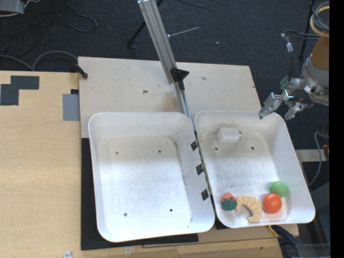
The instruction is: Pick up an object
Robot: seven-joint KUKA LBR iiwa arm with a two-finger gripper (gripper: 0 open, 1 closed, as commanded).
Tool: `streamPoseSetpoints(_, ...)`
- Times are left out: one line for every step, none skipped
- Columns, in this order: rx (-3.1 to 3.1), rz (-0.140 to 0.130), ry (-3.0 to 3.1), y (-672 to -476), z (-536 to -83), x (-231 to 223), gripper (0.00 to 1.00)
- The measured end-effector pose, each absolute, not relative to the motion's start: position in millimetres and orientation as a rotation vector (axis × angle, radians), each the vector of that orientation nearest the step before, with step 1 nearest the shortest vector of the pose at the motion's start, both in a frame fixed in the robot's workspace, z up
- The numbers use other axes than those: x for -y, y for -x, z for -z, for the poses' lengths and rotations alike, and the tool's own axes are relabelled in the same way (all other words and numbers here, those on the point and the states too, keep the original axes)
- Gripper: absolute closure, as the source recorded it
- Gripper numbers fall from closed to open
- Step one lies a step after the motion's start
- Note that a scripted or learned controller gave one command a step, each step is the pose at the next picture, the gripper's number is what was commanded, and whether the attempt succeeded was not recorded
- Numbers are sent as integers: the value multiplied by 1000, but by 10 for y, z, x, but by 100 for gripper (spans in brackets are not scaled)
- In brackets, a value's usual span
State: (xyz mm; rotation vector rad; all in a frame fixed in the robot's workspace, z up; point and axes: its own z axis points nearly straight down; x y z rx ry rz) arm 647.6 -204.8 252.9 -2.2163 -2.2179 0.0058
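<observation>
So you are at the very start: the approach, with nothing picked yet. The jaws (280, 104) hang at the far right corner of the right bin (294, 153), just outside its rim, and nothing sits between them. The two fingers read as spread apart, one dark tip (267, 107) toward the bin, the other toward the arm's side, so you have an open grasp ready.

Your candidates all lie in the right bin. A white block (228, 134) rests on the floor nearest the jaws, a little inward and toward the camera from them. Well apart from the jaws, along the near wall, sit four small things in a row: a red-and-green toy (228, 201), a tan croissant (250, 207) touching or just beside it, a red ball (272, 203), and a green piece (279, 187) just behind the ball. The left bin (141, 176) across the divider (199, 168) carries nothing worth reaching for.

The next move, as I judge it, calls for you to choose one target and carry the jaws in over the rim before descending. The block is the shortest trip and stands alone, but it is pale against the bin and looks low and flat, so the fingers must straddle it squarely. The near-wall cluster is crowded against the wall; a descent there risks nudging neighbours or striking the rim.
</observation>
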Motion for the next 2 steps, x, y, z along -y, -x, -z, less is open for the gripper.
streamPoseSetpoints(2225, -3, 2214, -6485, -2559, 2042, 0)
streamPoseSetpoints(2219, -6, 2217, -6477, -2113, 2082, 0)
